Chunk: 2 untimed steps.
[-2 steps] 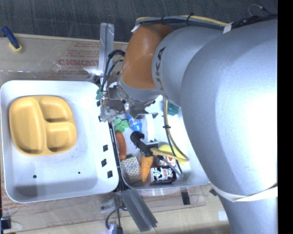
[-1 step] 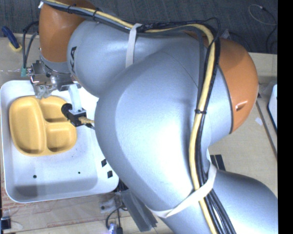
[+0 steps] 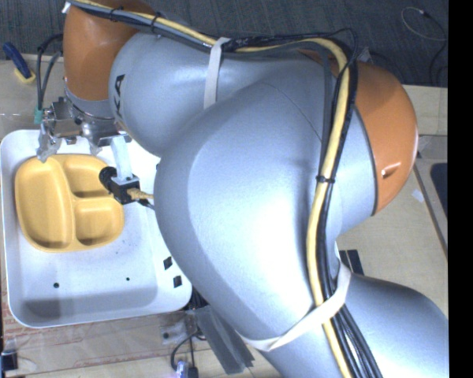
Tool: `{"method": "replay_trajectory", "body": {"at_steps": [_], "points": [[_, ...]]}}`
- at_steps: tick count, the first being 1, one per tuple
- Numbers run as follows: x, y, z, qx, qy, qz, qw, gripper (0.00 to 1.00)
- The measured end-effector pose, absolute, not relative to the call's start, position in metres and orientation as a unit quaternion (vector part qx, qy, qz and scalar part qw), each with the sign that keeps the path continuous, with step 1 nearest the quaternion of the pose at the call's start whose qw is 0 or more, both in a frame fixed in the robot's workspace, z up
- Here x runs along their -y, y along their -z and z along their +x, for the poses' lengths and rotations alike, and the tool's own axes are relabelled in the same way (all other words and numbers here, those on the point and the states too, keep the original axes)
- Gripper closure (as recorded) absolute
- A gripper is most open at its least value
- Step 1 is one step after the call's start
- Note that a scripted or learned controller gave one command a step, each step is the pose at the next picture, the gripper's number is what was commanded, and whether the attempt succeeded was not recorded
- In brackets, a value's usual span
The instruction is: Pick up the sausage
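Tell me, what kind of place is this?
Probably a robot lab: a big grey arm leans over a white bin holding a yellow tray, set on a wooden bench.

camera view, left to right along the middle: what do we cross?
Left rim of the white bin → yellow divided tray → grey arm → orange band.
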<state>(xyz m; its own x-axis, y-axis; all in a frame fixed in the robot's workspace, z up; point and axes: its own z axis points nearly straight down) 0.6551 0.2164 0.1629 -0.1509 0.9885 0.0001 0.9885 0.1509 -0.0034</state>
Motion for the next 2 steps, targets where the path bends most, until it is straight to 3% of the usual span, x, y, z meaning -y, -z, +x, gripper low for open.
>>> {"method": "replay_trajectory", "body": {"at_steps": [1,2], "points": [[-0.142,-0.288,0.647,0.823,0.0001,-0.569,0.000,0.00],[-0.185,-0.119,0.655,0.834,-0.0017,-0.552,0.001,0.00]]}}
